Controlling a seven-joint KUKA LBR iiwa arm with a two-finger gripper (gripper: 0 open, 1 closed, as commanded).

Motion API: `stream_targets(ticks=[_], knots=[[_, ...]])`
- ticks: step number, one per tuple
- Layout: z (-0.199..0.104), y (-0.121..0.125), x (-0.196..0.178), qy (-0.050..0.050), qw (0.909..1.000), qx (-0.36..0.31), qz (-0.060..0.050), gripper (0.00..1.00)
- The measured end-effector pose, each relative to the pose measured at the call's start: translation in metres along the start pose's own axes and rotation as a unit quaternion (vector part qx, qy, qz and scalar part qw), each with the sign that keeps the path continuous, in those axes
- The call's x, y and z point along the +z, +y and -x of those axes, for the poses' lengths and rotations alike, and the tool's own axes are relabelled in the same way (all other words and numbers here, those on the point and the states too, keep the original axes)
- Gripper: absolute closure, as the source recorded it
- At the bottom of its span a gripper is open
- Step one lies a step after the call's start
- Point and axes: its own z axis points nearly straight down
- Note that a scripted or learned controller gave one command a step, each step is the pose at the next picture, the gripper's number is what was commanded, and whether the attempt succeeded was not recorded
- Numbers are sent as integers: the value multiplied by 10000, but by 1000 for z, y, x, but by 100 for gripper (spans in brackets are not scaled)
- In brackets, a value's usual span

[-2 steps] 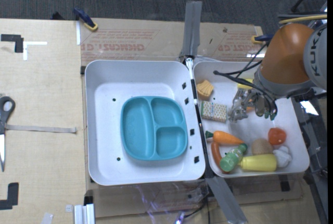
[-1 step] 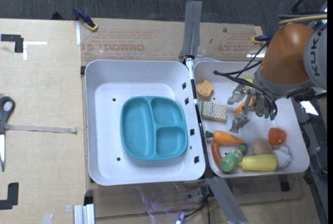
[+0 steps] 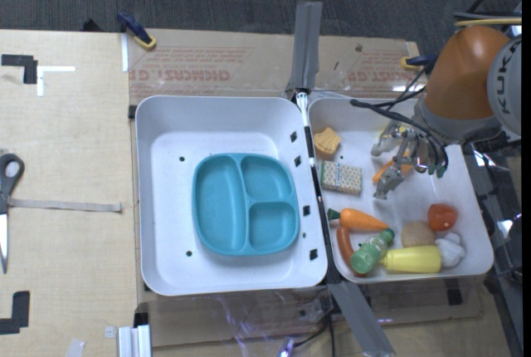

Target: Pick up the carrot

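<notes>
Carrot [image 3: 365, 220] lies flat mid right bin [image 3: 475, 218], tip toward 3 o'clock, wedged btwn cracker [image 3: 342, 178] at 11 and green bottle [image 3: 369, 254] at 6. Gripper [image 3: 397, 168] hovers at carrot's 1 o'clock, something small and orange at its tips; grip state: can't tell. Carrot untouched, not lifted.

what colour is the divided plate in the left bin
Teal blue all over, with three sections. The plate shows best in the camera view from above.
</notes>
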Motion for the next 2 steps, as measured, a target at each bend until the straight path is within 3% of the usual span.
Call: stream_targets(ticks=[1, 2], knots=[[-14, -25, 0, 11, 9982, 608, -2, 0], [-18, -33, 1, 16, 9803, 1977, -8, 0]])
